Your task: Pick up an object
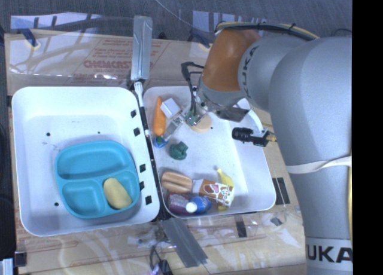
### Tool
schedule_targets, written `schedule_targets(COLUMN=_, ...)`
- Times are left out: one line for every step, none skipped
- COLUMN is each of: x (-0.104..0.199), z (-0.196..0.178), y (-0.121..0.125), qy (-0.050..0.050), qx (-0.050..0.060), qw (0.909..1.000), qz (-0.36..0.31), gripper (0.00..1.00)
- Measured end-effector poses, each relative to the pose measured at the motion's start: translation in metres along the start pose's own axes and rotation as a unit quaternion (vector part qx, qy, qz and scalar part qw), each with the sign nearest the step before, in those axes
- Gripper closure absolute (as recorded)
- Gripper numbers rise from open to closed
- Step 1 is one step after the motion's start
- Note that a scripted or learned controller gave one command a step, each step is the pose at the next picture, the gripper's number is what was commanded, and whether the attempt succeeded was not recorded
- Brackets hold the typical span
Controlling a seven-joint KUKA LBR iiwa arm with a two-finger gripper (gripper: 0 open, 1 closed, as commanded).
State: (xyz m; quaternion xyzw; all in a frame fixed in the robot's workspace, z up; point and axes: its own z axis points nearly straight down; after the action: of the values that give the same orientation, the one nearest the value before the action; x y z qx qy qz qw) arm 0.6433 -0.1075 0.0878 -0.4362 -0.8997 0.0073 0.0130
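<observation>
My gripper (182, 121) hangs low over the upper left part of the right bin (254, 172), under the orange wrist band (227, 58). It sits among an orange carrot (158, 118), a small white block (169, 106) and a tan round piece (204, 125). Whether anything is held cannot be made out. A green toy (178, 150) and a small blue piece (159, 142) lie just below it. Along the bin's front edge lie a hot dog bun (176, 180), a printed carton (218, 191), a banana (225, 177) and a purple bottle (187, 206).
The left bin (36, 118) holds a blue divided tray (90, 163) with a yellow potato-like piece (118, 192) in its lower right section. A metal divider strip (141, 46) runs between the bins. The grey arm (305, 118) covers the right bin's right side.
</observation>
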Motion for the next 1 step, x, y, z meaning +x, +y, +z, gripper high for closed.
schedule_targets(x=0.0004, z=-0.0253, y=0.0081, qy=-0.009, qx=-0.011, qw=0.9993, qz=-0.035, gripper=0.0)
